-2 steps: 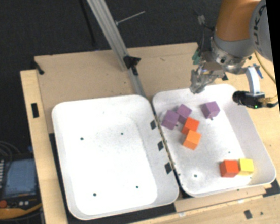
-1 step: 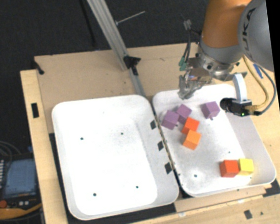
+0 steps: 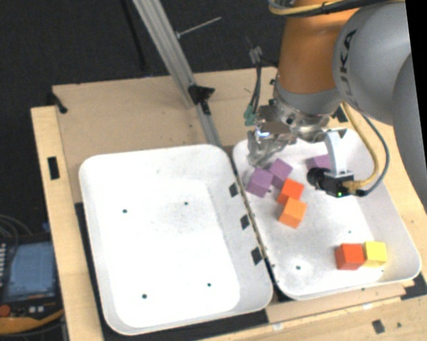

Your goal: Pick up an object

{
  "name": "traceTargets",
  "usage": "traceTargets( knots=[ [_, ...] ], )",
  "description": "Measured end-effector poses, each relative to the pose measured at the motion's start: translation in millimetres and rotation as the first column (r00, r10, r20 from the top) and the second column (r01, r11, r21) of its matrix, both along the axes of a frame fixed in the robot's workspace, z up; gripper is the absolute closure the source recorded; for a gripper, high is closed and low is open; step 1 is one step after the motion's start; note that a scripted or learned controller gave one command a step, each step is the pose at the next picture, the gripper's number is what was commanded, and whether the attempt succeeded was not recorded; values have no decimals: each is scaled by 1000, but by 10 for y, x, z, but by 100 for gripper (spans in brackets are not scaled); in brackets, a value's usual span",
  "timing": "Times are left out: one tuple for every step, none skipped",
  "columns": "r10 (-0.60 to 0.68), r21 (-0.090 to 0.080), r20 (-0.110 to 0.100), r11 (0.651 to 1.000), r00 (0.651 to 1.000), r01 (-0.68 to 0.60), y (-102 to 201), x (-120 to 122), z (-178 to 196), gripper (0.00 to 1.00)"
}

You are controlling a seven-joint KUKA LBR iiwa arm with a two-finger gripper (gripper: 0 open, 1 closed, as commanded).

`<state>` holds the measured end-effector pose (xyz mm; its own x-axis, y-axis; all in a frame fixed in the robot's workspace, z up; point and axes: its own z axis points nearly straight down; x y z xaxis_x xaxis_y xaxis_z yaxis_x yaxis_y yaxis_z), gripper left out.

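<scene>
gripper (image 3: 264, 150) low over upper left corner of right bin (image 3: 376, 218), just above centre of frame, hanging from grey arm (image 3: 372, 43) with orange band (image 3: 308, 32) entering from upper right. fingers blurred against metal of wrist; impossible to tell whether apart or together, and nothing seen clamped between them. purple block (image 3: 261, 180) directly below gripper tip, touching or nearly so, with second purple block (image 3: 280, 169) pressed against its right side. two orange blocks just below these: upper orange block (image 3: 291, 190), lower orange block (image 3: 292, 212), stacked diagonally near bin's left wall. small purple piece (image 3: 319, 163) to the right, partly hidden behind black fitting (image 3: 332, 181) on cable. red-orange block (image 3: 350, 255) and yellow block (image 3: 376, 252) side by side, touching, in lower right of same bin. left bin (image 3: 168, 238) filling centre left of frame. tablet-like screen (image 3: 28, 272) at far left edge, off the bench.
</scene>
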<state>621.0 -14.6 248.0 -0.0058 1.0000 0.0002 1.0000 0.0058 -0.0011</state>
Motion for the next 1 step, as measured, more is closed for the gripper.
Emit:
traceTargets(
  knots=[
    [-3, 0, 1, 1000, 1000, 3, 468, -111, -130, 100]
  ],
)
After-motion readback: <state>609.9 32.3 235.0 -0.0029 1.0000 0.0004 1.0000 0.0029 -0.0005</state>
